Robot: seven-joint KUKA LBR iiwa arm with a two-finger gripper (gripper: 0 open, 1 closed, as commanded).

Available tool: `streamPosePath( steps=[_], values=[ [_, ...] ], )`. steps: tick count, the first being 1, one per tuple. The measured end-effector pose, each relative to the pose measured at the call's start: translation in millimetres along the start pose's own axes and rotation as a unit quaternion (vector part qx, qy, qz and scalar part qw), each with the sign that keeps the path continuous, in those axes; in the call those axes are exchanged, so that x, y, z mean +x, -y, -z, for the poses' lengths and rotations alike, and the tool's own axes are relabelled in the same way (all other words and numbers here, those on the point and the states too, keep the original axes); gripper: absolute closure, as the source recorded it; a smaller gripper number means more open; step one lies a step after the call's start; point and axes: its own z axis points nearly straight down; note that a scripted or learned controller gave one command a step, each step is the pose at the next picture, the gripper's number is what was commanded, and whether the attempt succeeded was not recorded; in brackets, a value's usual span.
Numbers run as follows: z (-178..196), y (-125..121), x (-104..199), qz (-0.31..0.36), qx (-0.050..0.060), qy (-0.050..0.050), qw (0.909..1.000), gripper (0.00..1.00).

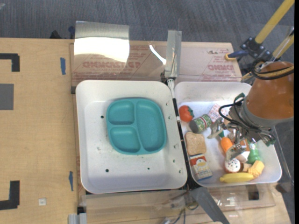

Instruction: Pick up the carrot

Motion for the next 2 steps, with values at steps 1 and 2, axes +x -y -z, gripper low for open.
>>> streamPosePath(
  steps=[1,2],
  values=[
    [-21.8,-9.5,11.7,-0.007,0.002,-0.002,1.0000,0.00],
    [-12.8,-10.2,8.0,-0.007,0.003,0.002,1.0000,1.00]
  ],
)
